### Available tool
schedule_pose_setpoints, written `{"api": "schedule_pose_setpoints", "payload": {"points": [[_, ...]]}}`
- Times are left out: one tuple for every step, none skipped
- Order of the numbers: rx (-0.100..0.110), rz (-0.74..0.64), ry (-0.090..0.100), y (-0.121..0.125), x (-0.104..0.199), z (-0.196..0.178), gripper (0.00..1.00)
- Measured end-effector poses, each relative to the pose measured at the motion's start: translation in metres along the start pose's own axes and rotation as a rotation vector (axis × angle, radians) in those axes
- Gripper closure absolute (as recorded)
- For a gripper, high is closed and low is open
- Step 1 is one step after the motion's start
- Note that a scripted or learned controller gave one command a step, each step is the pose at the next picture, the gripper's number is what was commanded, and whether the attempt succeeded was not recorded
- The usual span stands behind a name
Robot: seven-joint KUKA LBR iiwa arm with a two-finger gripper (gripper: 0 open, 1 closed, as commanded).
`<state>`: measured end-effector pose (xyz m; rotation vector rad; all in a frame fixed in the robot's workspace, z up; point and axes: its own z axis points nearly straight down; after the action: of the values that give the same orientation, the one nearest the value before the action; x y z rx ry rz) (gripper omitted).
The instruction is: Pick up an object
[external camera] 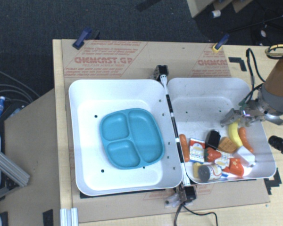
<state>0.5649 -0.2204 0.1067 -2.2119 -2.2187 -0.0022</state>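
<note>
Just beside hand [239, 118]: curved yellow banana [234, 134], upright.

On the brown board [132, 55] under my bins I read red lettering, "CHEMCAST G.P", behind the left bin [85, 126]; the same red print repeats behind the right bin [198, 86], but partly cut off; the small packets' [196, 150] labels are too small to read.
</note>
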Motion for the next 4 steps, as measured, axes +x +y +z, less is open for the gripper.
{"api": "schedule_pose_setpoints", "payload": {"points": [[-0.004,0.000,-0.005,0.001,-0.002,-0.011,1.00],[-0.003,0.000,-0.003,0.001,-0.001,-0.011,0.00],[-0.006,0.002,-0.007,0.035,0.032,0.022,0.00],[-0.005,0.003,-0.007,-0.028,0.067,0.023,0.00]]}}
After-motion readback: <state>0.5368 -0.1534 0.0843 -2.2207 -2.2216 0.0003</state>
